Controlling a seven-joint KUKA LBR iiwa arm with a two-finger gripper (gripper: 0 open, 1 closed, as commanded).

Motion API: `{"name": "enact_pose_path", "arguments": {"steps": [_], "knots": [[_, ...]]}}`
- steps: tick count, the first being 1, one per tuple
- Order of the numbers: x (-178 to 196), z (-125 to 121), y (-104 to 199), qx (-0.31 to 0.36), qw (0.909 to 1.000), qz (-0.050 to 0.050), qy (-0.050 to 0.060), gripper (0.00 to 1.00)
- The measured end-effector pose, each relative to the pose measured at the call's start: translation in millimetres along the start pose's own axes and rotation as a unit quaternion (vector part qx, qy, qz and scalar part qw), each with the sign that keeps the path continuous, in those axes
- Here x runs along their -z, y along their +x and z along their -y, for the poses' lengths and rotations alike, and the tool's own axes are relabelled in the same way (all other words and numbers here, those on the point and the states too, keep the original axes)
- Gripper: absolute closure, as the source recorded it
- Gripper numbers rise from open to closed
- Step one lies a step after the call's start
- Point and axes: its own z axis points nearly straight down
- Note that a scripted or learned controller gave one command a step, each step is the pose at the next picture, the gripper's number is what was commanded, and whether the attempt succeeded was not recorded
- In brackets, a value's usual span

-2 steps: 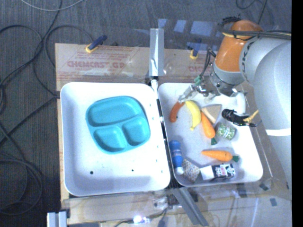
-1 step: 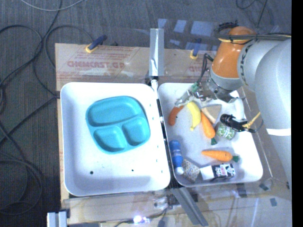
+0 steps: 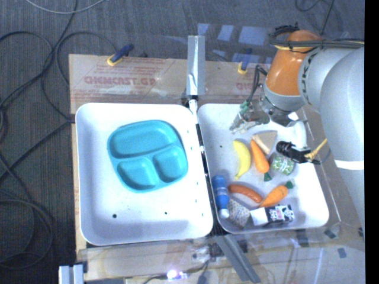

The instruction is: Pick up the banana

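The yellow banana [image 3: 241, 158] lies in the right bin [image 3: 216, 120], left of its middle, curving from top to bottom. An orange carrot [image 3: 259, 154] lies right beside it, close or touching. My gripper [image 3: 245, 120] hangs over the far part of the right bin, a little beyond the banana's upper tip and apart from it. Its fingers look spread, with nothing between them.
The right bin also holds a tan wedge [image 3: 266, 139], a green item [image 3: 283, 164], a second carrot [image 3: 274, 196], a sausage [image 3: 244, 192], a blue bottle [image 3: 220, 194], a grey pouch [image 3: 238, 213] and a small carton [image 3: 273, 215]. A blue divided tray [image 3: 148, 154] sits in the left bin [image 3: 95, 218].
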Motion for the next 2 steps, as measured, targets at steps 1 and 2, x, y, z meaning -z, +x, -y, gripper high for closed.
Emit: {"name": "enact_pose_path", "arguments": {"steps": [1,2], "knots": [[0,0,0,0.0,1.0,0.0,0.0,0.0],[-19,39,19,0.012,0.9999,0.0,0.01,0.0]]}}
